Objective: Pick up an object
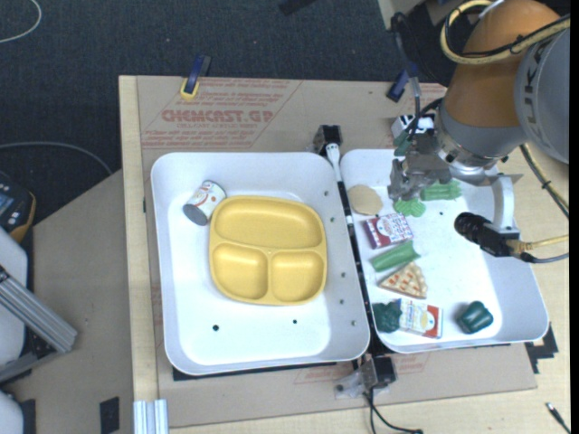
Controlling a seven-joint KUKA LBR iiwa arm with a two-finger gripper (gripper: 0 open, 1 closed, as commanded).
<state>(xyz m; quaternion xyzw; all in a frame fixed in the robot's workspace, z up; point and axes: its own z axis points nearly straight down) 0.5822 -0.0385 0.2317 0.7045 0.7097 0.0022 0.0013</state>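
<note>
The gripper is low in the upper part of the right bin, and I cannot tell what it is doing. A bumpy green toy lies right beside it, with another green bit just below. Close under them are a red box, a green stick and a pizza slice. The bin's right side has bare white room. The left bin holds a yellow tray and a little can.
</note>
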